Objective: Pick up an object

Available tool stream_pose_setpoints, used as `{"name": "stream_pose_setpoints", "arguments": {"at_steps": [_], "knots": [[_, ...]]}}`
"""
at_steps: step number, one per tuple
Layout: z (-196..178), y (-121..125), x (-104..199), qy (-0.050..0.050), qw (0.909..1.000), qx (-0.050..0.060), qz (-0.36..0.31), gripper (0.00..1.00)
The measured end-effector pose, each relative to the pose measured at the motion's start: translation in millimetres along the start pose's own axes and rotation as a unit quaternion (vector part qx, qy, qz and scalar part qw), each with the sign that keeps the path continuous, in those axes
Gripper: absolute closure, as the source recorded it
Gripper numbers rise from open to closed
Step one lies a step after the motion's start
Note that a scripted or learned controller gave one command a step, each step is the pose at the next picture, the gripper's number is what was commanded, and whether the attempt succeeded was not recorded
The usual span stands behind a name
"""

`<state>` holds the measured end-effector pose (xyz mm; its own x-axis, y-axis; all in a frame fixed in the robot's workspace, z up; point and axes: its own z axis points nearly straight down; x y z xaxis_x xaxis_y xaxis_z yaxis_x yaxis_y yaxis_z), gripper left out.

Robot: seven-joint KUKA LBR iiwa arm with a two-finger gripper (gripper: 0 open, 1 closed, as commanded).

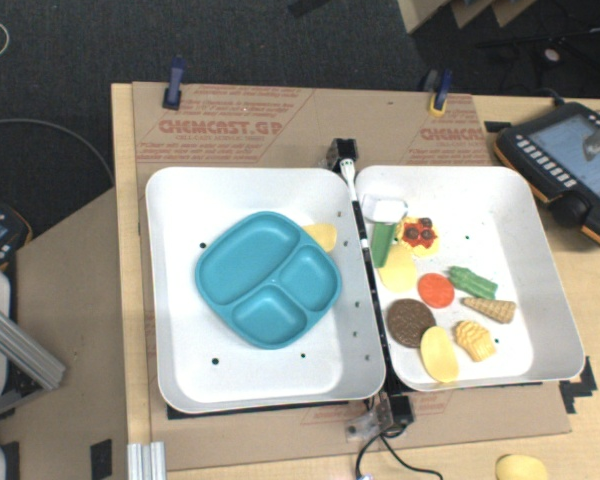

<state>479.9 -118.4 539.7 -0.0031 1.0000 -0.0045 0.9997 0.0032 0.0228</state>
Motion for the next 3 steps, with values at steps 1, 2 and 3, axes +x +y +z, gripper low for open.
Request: {"name": "stream_pose_setpoints", "arguments": {"at_steps": [1,2,3], "knots": [[-1,0,0,0.001,1.0,0.008,0.001,1.0],[86,-4,-65,0.002,0.9999,0.016,0.005,1.0],[186,-6,-102,0.003,0.9999,0.016,0.004,1.0]]}}
